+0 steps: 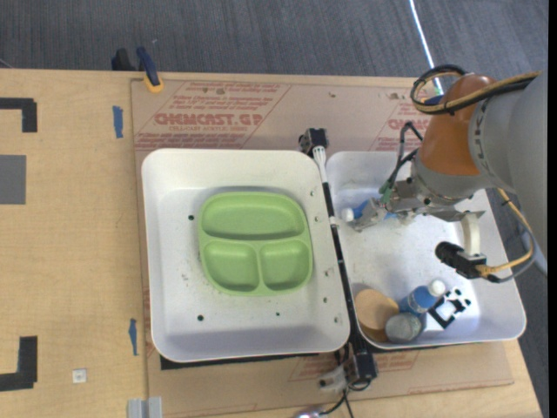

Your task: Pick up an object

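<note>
- The arm (487,138) reaches in from the right over the right bin (500,325); its gripper (370,213) is low near that bin's left wall, in the upper left part of the bin.
- Whether the jaws are apart or together cannot be told; the wrist and its cables cover most of them, and the tips are small and blurred.
- A small pale thing (348,215) lies just beside the gripper tip, close to the divide between the bins; whether it is touched cannot be told.
- The other candidates sit together at the right bin's lower edge: a tan disc (372,307), a grey round lid (403,326), a blue bottle (424,298) and a black-and-white block (451,306); all well apart from the gripper.
- The left bin (165,242) bears a green divided tray (255,241), also well apart from the gripper.
- Progress, as a judgement: early; nothing is seen lifted or between the jaws; the approach looks made, while the grasp and the lift are left to do.
- The blue bottle's long axis seems to run from lower left to upper right, its white cap toward the upper right; the pale thing by the gripper is too small to give an axis.
</note>
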Controlling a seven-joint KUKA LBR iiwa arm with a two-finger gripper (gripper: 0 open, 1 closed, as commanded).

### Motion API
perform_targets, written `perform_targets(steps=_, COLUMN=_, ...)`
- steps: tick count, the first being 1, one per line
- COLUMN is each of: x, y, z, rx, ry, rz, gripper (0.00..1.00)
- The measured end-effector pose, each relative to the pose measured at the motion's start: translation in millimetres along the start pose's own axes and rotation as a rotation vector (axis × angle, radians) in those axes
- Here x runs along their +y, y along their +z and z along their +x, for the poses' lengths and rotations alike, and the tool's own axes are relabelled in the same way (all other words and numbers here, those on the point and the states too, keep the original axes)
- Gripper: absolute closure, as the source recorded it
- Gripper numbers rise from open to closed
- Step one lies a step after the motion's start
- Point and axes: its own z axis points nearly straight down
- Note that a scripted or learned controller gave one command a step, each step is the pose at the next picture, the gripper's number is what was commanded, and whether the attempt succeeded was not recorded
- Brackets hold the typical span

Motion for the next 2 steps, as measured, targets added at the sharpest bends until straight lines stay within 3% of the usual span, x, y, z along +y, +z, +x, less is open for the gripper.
perform_targets(steps=1, x=-63, y=0, z=-3, rx=0.001, ry=-0.087, rz=0.003, gripper=0.00)
perform_targets(steps=2, x=13, y=0, z=-22, rx=0.000, ry=-0.322, rz=0.000, gripper=0.00)
